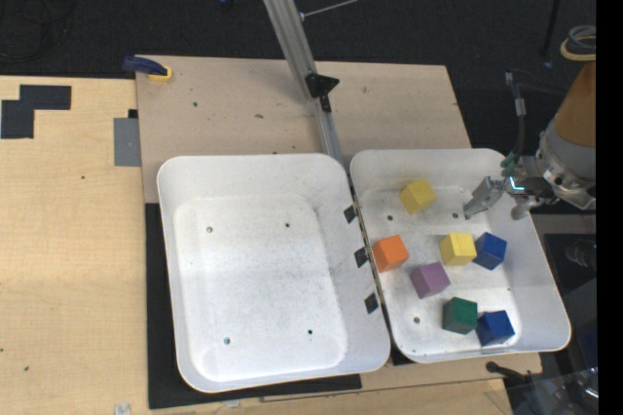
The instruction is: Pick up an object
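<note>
- Right bin (545,330) loaded with 7 small cubes: yellow cube (418,196) near the top, orange cube (391,252) against the left wall, second yellow cube (458,248) touching a blue cube (491,249) at mid-bin, purple cube (429,279) just below them, green cube (459,315) touching a second blue cube (495,326) near the bottom edge.
- Left bin (185,208) beside it, with only a few dark specks on its floor.
- Likely light, stiff blocks with flat, smooth faces; probably no give under pressure, some chance of sliding on the slick bin floor if nudged off-centre.
- Best hold judged across 2 opposite flat faces, square on, never corner to corner.
- Upper yellow cube and purple cube standing apart from neighbours, so free sides for both fingers; paired cubes harder, touching faces blocked.
- Gripper (484,197) low over the upper right part of the right bin, between the upper yellow cube and the mid-bin pair, touching none of them.
- Jaws: 1 grey finger visible, slanting down and left; nothing seen between the fingers; width of opening impossible to tell from this angle.
</note>
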Robot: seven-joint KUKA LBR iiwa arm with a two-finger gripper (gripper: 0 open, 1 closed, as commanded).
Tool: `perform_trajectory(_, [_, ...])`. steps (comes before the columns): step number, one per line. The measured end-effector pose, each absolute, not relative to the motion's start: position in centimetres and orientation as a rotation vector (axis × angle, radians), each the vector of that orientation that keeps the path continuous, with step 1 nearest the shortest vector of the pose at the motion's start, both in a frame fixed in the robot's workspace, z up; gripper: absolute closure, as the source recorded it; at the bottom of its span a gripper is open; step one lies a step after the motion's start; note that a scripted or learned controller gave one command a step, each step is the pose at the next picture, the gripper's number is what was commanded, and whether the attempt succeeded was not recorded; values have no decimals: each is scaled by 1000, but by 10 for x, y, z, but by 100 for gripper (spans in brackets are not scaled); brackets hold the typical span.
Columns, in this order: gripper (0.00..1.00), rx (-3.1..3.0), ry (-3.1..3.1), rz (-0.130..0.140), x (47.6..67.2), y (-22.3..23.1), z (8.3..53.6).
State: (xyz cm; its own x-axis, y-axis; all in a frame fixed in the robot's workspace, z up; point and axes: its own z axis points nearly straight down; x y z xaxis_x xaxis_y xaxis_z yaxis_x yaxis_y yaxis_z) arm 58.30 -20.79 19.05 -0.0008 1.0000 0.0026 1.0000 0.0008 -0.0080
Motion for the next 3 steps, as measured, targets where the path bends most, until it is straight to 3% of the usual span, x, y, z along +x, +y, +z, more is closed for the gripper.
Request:
perform_trajectory(1, [0,-2216,-2222,3,584,-208,193])
perform_trajectory(3, [0,-2223,-2220,-4,586,-206,91])
